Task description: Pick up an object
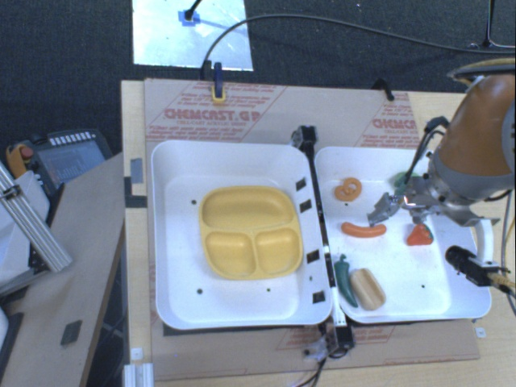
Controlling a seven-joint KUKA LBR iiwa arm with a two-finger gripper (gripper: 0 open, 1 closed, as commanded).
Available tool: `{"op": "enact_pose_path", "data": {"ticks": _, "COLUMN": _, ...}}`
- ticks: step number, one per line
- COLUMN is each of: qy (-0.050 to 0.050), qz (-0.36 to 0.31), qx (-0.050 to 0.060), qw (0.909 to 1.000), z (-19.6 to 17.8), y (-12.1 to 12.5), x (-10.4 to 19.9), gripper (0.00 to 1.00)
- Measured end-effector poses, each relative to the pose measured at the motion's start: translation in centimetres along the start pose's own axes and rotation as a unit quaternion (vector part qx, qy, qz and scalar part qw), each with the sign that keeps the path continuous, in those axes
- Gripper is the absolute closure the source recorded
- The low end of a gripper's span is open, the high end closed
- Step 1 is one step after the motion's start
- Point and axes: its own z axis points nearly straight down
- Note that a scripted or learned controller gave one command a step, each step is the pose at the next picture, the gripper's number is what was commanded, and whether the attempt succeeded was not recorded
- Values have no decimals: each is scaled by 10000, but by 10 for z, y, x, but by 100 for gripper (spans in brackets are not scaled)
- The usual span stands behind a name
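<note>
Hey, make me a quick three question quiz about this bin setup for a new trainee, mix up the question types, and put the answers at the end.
1. True or false: the yellow divided tray lies in the left bin.
2. Multiple choice: which item lies nearest the gripper? A. the hot dog sausage B. the bread roll C. the green pepper
3. Fill in: the small orange ring lies in the ___ bin.

Key: 1 true; 2 A; 3 right.
</note>
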Motion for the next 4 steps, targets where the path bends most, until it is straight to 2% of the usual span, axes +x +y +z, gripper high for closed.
{"op": "enact_pose_path", "data": {"ticks": 2, "qy": 0, "qz": 1, "qx": -4, "qw": 10000, "z": 88, "y": 0, "x": -9, "gripper": 0}}
{"op": "enact_pose_path", "data": {"ticks": 3, "qy": -6, "qz": 2, "qx": -23, "qw": 10000, "z": 76, "y": 1, "x": -9, "gripper": 100}}
{"op": "enact_pose_path", "data": {"ticks": 4, "qy": -11, "qz": -10, "qx": -41, "qw": 10000, "z": 32, "y": 2, "x": -11, "gripper": 100}}
